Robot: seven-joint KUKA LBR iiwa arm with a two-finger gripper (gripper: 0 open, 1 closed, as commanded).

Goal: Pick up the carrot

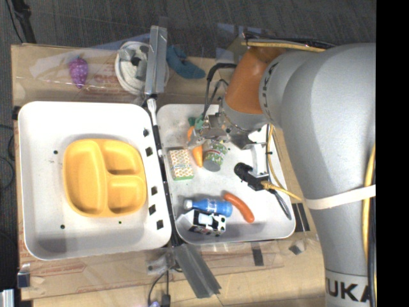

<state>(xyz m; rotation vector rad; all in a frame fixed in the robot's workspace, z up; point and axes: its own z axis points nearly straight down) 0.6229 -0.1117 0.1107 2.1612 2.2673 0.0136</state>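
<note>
Two white bins, one yellow tray, and beneath the claw, one carrot, one bottle.

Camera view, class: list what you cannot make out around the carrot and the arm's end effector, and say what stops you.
- End effector: whether it is open or shut; the wrist hides it.
- Carrot: whether it is touched; too small and crowded by the end effector and a can.
- Right bin: its right side, covered by the grey arm.
</note>
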